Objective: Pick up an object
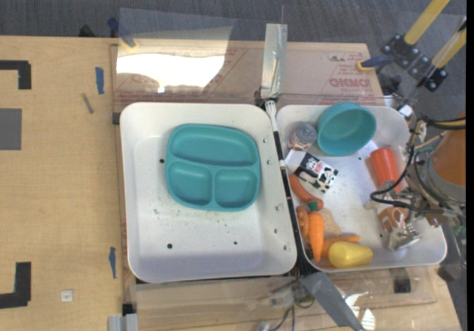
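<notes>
A yellow lemon-shaped toy (349, 253) lies at the near edge of the right bin (429, 252), long axis roughly left to right, touching an orange carrot (316, 235) on its left. The claw (398, 233) hangs low in the same bin, just right of the toy and slightly farther back; whether it is open or closed cannot be told. A teal bowl (346, 128) sits at the bin's far side, and a teal divided plate (213, 166) rests in the left bin (148, 241) on the table

left bin (141, 174): teal tray (212, 166) | right bin (426, 252): teal bowl (346, 129), carrot (316, 232), gripper (400, 237)
</notes>
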Robot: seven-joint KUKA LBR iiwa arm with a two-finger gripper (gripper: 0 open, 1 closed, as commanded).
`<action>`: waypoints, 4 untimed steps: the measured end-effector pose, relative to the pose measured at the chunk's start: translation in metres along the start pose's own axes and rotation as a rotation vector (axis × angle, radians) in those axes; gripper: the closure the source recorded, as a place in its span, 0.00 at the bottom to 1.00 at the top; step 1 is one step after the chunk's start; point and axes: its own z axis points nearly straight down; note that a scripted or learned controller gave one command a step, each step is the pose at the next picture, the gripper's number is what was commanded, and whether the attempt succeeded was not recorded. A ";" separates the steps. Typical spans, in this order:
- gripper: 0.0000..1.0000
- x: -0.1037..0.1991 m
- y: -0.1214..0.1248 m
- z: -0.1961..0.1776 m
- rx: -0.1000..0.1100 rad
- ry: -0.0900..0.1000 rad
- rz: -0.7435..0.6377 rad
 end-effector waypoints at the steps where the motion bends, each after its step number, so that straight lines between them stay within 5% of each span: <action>1: 0.00 0.002 0.003 0.000 0.006 0.002 0.081; 2: 0.00 0.004 0.008 -0.001 0.009 0.001 0.065; 3: 1.00 0.000 0.008 -0.014 0.014 -0.010 0.063; 4: 1.00 -0.002 0.012 -0.001 0.007 0.002 -0.263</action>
